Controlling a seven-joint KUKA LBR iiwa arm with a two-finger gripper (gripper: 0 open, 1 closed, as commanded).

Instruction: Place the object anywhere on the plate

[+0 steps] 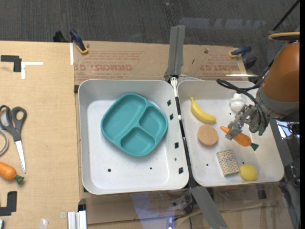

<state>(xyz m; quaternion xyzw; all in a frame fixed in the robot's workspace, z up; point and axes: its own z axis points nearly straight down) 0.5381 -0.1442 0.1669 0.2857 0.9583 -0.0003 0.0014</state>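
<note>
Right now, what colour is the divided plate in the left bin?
Teal, plain with no pattern. The plate shows best in the camera view, lying in the left bin.

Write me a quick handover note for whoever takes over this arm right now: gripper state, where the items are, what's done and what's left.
Gripper: low over the right bin, at the toy carrot; whether it has a grip on it cannot be told.
Right bin also holds a banana, a tan round disc, a patterned sponge block, a lemon and a small white object.
Teal divided plate: in the left bin, nothing on it.
Done: nothing placed yet.
Left: secure one object, carry it across to the left bin, set it on the plate.
</note>
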